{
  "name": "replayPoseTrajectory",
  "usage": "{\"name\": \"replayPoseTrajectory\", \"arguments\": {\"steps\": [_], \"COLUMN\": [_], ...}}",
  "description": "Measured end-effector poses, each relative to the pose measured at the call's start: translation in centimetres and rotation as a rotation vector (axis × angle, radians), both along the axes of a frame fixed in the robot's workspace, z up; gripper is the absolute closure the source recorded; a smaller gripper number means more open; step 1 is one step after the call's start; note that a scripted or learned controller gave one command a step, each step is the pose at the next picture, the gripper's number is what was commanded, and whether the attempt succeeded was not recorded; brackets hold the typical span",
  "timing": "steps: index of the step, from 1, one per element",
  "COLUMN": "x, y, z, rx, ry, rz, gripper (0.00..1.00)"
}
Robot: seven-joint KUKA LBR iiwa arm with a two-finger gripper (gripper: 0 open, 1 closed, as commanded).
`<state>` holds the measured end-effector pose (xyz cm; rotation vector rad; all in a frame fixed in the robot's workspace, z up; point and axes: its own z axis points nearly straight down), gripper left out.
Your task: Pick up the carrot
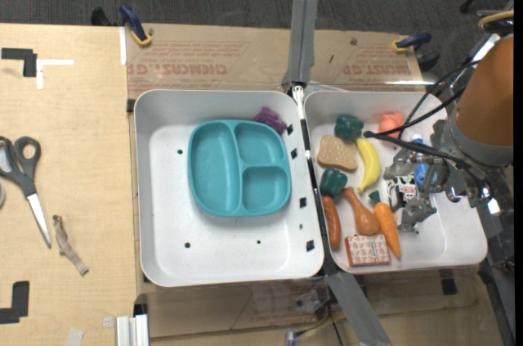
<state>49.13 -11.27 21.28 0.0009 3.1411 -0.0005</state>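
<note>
The carrot (388, 229) is a short orange cone lying near the front of the right bin (458, 250), point toward the front edge. My gripper (415, 215) hangs just right of the carrot, its metal fingers pointing down over the bin floor. Nothing shows between them. The arm's orange band (494, 91) fills the right edge above it.
Around the carrot lie a drumstick-shaped piece (362, 213), a sausage (331, 220), a small red-and-white box (367, 249), a banana (369, 163), bread (337, 152) and green pieces. The left bin (163, 254) holds a teal divided plate (241, 168) and a purple item (270, 119). Scissors (27, 181) lie on the bench.
</note>
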Motion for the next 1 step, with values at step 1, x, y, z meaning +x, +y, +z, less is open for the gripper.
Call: {"name": "replayPoseTrajectory", "arguments": {"steps": [1], "x": [-0.19], "y": [1.7], "z": [-10.72], "rx": [-0.002], "ry": [-0.012], "rz": [-0.042], "gripper": [0.0]}}
